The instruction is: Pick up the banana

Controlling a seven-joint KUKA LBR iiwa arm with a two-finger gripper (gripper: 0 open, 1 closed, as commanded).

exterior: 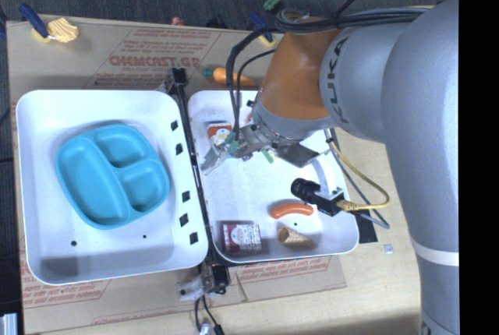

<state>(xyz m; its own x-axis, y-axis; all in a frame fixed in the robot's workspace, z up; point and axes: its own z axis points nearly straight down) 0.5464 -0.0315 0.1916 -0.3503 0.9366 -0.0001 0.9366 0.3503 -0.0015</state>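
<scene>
My gripper [216, 156] hangs low over the back left part of the right bin [343, 241], close to the divider between the two bins. The grey arm with its orange band [300, 84] covers the back of that bin. Right beside the gripper lies a small red and white item [217, 130], partly hidden by it, with a bit of green [231, 143] at the gripper's body. I can make out nothing between the gripper's tips.
In the right bin's front lie an orange-red sausage [291, 209], a dark red box [239, 236] and a tan bread piece [296, 237]. A blue divided plate [113, 174] fills the left bin [47, 248]. An orange carrot [231, 77] and a small yellow thing [62, 31] lie outside the bins.
</scene>
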